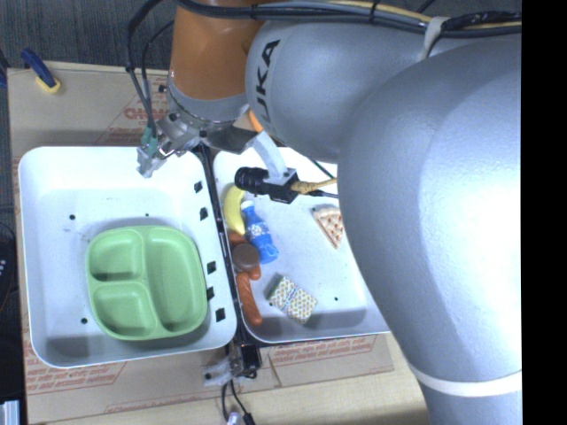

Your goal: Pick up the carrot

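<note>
Ok, claw [149, 159] sits over the far right corner of the left bin [53, 171], close to the wall shared with the right bin [354, 304]. Can't tell from this angle whether it's open or closed: too small and partly under the wrist.

Carrot [248, 301] is in the right bin, a long orange-red piece lying along the left wall near the front corner. It's well apart from the claw, in the other bin.

Right bin, along that same wall from far to near:
- banana [233, 209], upright-ish along the wall
- blue bottle [260, 235] just beside the banana, on its right
- brown lump [244, 257] touching the top end of the carrot

Also in there are a patterned packet [293, 299], right of the carrot and near it, and a waffle-like piece [330, 226] further right, partly under the arm's edge.

Left bin holds a green divided plate [146, 282], flat, in the near half, apart from the claw.

Arm body covers most of the right bin's far and right side. Worktop [89, 87] is cardboard-covered, with a small blue and yellow item [40, 69] at its far left corner.
</note>
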Action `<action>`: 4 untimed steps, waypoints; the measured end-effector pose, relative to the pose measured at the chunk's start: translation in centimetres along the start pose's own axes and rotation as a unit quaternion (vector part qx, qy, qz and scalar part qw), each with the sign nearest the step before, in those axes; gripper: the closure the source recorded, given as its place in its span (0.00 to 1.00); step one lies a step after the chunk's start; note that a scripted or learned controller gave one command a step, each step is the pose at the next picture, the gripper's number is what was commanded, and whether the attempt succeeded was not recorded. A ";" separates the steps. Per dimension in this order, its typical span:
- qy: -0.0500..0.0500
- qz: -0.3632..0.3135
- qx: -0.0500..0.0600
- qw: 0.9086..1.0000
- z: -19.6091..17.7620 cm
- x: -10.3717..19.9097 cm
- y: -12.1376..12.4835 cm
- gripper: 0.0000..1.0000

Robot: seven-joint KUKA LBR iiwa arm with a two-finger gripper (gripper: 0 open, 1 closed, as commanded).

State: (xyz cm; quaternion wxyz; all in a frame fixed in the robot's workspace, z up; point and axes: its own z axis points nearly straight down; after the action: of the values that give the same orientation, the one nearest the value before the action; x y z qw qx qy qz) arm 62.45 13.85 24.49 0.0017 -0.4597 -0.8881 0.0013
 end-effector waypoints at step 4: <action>-0.001 0.016 0.000 1.000 3.1 -3.6 -8.2 1.00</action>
State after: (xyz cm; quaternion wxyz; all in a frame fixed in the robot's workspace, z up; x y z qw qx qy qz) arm 57.81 6.13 21.42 0.0010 -0.4739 -0.8806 0.0016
